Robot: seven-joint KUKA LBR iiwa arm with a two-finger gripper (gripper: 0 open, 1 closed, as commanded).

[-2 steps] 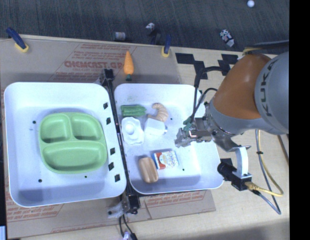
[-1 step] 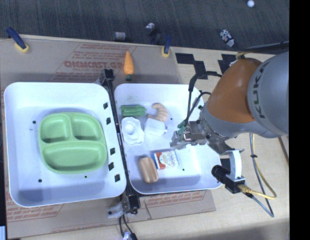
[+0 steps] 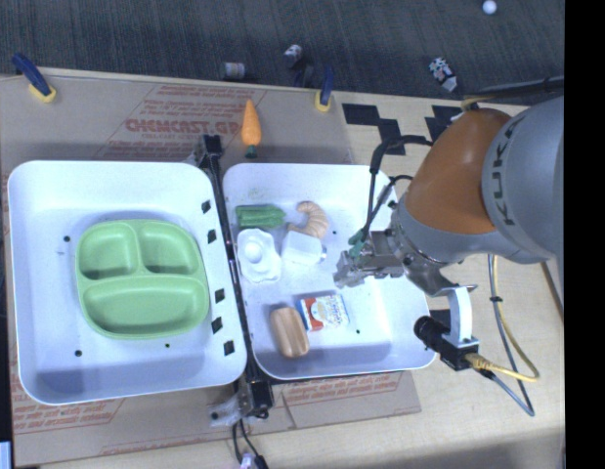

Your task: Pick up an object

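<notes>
Arm over the right bin, toys below it.

The grey arm (image 3: pixel 478 193) reaches in from the right; its gripper (image 3: pixel 353 267) hangs over the right bin (image 3: pixel 380 345), and whether it is spread or pinching cannot be told. The left bin (image 3: pixel 38 360) holds a green divided plate (image 3: pixel 141 277). In the right bin lie a hot dog bun (image 3: pixel 289 330) near, a small packet (image 3: pixel 324 312) beside it, a white egg piece (image 3: pixel 256 255), a croissant (image 3: pixel 313 217) and a green pod (image 3: pixel 259 216) far. A carrot (image 3: pixel 250 123) lies beyond the bins.

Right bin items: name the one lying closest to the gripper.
The red-and-white packet, just below the gripper; the croissant, green item and bread roll lie farther off.
</notes>
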